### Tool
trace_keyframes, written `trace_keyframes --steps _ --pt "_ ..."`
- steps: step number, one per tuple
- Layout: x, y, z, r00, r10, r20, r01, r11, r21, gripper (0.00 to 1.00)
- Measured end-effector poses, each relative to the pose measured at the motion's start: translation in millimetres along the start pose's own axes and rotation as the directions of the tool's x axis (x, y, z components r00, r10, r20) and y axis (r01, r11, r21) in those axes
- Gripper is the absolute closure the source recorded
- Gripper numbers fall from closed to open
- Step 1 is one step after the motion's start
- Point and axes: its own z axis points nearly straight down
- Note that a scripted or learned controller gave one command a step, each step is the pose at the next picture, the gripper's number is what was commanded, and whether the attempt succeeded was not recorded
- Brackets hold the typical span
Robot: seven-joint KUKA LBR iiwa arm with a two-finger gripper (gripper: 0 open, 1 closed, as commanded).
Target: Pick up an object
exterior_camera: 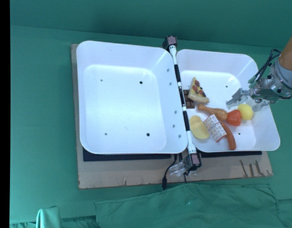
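The right bin (217, 63) holds several toy foods: a pizza slice (198, 91), a brown drumstick (213, 111), a red pepper (234, 117), a yellow lemon (246, 111), a pale potato chip (199, 127), a red-and-white packet (214, 126) and an orange sausage (230, 137). My gripper (249, 100) hangs over the right side of this bin, just above the lemon and pepper. Its fingers (236, 98) are spread apart with nothing between them.
The left bin (122, 103) sits beside the right one, parted by a black-and-white rail (180, 91). Both rest on a cardboard sheet (136, 177) over green cloth. A small dark block (187, 99) lies by the pizza slice.
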Motion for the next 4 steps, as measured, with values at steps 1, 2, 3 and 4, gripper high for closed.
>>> trace_keyframes --steps 1,2,3,4 --pt "0 0 0 1.0 0.0 0.0 0.0 1.0 0.0 0.0" --pt "3 7 58 1.0 0.0 -0.002 0.0 1.0 0.006 0.0" --pt "2 8 71 1.0 -0.002 0.003 0.002 1.0 -0.006 0.0" --pt "1 8 61 1.0 0.002 0.004 -0.002 1.0 -0.009 1.0"
